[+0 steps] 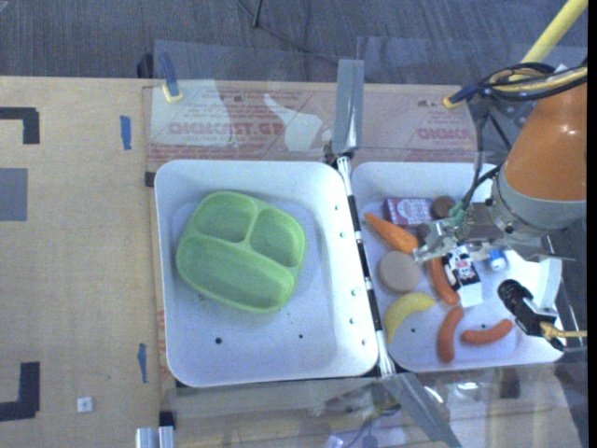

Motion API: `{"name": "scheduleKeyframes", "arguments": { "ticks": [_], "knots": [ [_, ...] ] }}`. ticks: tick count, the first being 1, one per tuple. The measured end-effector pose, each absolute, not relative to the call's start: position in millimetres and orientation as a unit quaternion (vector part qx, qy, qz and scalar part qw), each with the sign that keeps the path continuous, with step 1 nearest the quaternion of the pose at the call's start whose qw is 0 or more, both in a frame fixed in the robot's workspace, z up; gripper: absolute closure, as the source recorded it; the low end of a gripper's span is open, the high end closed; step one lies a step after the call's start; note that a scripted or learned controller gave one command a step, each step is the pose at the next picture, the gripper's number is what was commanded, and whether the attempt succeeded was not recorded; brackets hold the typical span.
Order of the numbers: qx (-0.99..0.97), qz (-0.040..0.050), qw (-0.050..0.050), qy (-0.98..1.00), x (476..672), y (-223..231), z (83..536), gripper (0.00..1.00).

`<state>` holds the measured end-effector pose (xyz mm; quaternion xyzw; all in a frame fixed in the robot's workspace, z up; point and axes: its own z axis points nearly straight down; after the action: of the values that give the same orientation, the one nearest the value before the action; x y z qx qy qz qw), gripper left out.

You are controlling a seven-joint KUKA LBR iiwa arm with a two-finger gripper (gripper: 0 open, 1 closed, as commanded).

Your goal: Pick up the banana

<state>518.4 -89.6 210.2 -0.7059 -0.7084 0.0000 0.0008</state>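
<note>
Nearest the camera in the right-hand shallow white bin (424, 360) lie two orange-red sausages (471, 332), and just left of them the pale yellow curved banana (407, 312) rests on the bin floor, untouched. Just beyond it sits a round tan disc (400, 272), then an orange carrot (391, 233) and a small purple carton (409, 211). The arm's hand (446, 246) hovers over the bin's middle; whether it is parted or closed cannot be told. The left white bin (187, 343) holds a green divided plastic plate (242, 248).

Red lettering on cardboard (244, 127) — unreadable
</note>
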Motion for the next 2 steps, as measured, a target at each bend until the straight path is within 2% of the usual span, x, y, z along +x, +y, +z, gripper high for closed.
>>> {"name": "scheduleKeyframes", "arguments": {
  "ticks": [1, 2],
  "knots": [
    [-0.678, 0.0004, 0.001, -0.735, 478.9, -5.5, 183.9, 0.00],
    [-0.671, 0.0000, 0.001, -0.742, 479.1, -9.7, 184.0, 0.00]
  ]
}}
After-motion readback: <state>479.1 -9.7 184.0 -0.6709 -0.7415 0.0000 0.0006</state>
